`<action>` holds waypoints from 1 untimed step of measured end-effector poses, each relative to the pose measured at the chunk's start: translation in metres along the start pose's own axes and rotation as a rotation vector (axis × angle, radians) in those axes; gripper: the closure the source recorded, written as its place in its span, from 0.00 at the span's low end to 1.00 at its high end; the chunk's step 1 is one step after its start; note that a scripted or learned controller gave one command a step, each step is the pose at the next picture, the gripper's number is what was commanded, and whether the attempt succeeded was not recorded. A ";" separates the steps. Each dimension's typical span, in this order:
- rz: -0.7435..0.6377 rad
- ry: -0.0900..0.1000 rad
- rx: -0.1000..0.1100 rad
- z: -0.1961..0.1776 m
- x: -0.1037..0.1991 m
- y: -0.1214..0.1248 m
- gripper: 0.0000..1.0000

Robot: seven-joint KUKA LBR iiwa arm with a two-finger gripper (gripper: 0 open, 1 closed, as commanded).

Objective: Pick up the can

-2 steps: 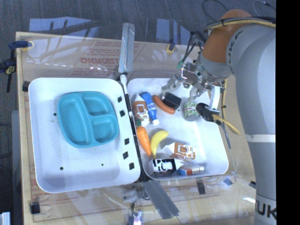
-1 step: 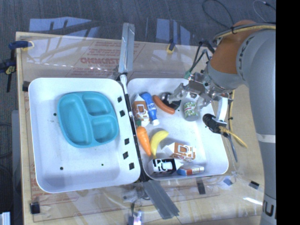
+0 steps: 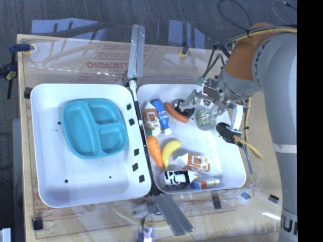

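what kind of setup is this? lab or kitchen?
Likely a robot lab bench, not a kitchen: two white bins side by side, toy food like a banana, a can, and cables on the floor.

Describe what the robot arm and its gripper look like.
The arm is a thick, smooth grey cylinder with an orange band above the wrist. Thin dark cables run along the wrist. The gripper is small, metallic silver and black.

Dark grey carpet floor [image 3: 101, 4] at far side w/ black cables [image 3: 237, 6] at far right. Light wood bench [image 3: 75, 54] under clear plastic sheet; blue clamp [image 3: 20, 48] on far-left edge.
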State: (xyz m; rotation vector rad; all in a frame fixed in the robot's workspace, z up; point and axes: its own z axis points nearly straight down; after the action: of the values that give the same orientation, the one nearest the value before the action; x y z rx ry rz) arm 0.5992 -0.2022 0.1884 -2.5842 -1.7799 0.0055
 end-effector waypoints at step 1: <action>-0.033 0.000 -0.010 0.068 0.034 0.051 0.00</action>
State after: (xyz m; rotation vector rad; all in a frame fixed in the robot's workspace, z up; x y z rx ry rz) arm 0.6589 -0.1887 0.1197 -2.5612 -1.8263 -0.0036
